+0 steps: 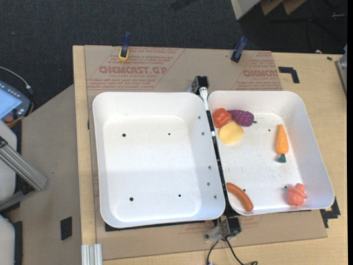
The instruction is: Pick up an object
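Sausage (pixel 240 196) is lying along the near edge of the right bin (pixel 309 126), by its near-left corner, and I am seeing a pink lumpy toy (pixel 297 195) sitting in the near-right corner. Farther in, a carrot (pixel 282 141) is lying toward the right wall. A yellow lemon (pixel 231 133) is resting by the left wall, touching a red pepper (pixel 222 116) beyond it, with purple grapes (pixel 241 116) just beside the pepper. The left bin (pixel 99 148) is sitting alongside. I cannot tell the gripper's state.
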Robot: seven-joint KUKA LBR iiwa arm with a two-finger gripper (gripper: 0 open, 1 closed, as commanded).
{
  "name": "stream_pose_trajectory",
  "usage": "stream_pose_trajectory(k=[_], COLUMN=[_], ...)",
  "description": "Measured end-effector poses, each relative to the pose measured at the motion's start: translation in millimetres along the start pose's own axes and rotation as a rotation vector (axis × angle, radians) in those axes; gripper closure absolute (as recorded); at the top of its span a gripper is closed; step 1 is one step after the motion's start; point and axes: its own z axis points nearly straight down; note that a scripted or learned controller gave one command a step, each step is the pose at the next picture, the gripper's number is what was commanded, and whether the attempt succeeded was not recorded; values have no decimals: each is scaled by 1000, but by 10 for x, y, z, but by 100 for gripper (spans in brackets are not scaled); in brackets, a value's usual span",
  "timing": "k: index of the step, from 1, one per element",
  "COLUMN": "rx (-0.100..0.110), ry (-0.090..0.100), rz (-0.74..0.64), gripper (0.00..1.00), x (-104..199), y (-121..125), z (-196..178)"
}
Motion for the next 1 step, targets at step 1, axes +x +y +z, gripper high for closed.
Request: stream_pose_trajectory(k=[1], rx=[1], ry=[0], rz=[0], gripper=[0], x=[0], y=[0], z=[5])
